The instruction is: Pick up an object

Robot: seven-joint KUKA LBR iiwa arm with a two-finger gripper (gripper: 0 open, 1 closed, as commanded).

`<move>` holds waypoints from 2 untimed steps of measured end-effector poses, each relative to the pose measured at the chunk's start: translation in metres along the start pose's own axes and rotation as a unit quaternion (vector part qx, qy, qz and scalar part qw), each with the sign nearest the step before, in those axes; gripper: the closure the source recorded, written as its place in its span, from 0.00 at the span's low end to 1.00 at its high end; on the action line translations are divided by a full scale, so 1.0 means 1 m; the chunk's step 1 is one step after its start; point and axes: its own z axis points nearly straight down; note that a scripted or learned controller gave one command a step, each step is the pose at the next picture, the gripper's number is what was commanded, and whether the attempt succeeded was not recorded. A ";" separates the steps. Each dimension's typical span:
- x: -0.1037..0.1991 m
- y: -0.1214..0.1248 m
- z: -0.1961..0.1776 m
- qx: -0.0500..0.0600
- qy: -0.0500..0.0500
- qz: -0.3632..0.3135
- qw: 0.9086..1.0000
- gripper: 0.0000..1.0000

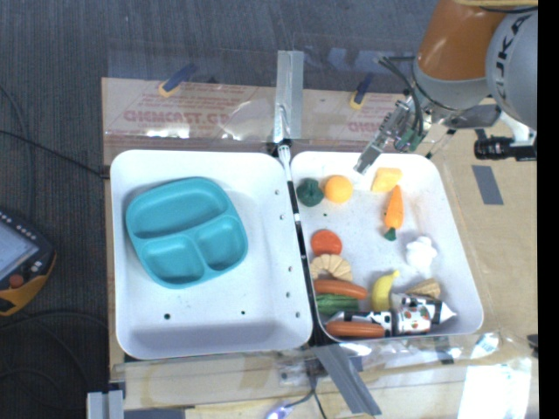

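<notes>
1. Far left, at the edge of the floor, lies a handheld controller (16, 264) with a grey screen and an orange rim, a dark cable trailing from it.
2. The left bin (140, 326) sits on the worktop (507, 260) and holds a teal divided plate (185, 230), lying towards the bin's far left part.
3. Behind both bins is a flat brown cardboard sheet (144, 112) with two blue-and-yellow clips on it.
4. A metal bar (288, 85) runs down between the bins to where their rims meet.
5. The right bin (454, 225) is full of toy food. Near its far edge: a dark green ball (308, 191), just beside it an orange (338, 188), then a yellow wedge (386, 179) with a carrot (393, 209) below it.
6. Mid-bin: a red tomato (326, 242) touching a ridged tan pastry (329, 266), and well to the right a white lump (421, 251).
7. Along the near edge, crowded together: a sausage (341, 288), a green piece (336, 304), another sausage (355, 328), a banana (384, 288), a tan wedge (428, 288) and a black-and-white toy (417, 315).
8. The claw (367, 162) hangs over the bin's far rim, between the orange and the yellow wedge, tilted down to the left. Nothing sits between its fingers; I cannot tell how far apart they are.
9. Above it, upper right, is the arm (489, 33), with its orange band.
</notes>
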 end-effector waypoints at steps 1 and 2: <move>-0.018 -0.043 0.119 -0.001 0.000 -0.151 0.989 1.00; -0.063 -0.101 0.136 -0.001 -0.001 -0.288 0.958 1.00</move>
